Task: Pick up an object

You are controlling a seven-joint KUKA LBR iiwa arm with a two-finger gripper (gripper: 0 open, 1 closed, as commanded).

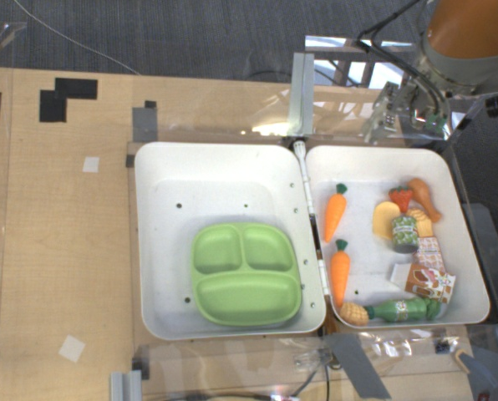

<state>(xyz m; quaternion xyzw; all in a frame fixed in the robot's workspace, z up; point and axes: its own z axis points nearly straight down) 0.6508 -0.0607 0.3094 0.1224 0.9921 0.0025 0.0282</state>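
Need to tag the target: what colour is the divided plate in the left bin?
Light green, seen plainly in the camera view: the plate lies in the left bin.

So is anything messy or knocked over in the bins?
Nothing looks spilled or broken. The green plate lies flat in the left bin. The two carrots and the other toy food lie loose in the right bin, crowded toward its right side, with the green bottle on its side.

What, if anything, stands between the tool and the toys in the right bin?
Nothing visible does. The tool sits above the right bin's far edge, and the upper carrot and the toy pile lie uncovered below it.
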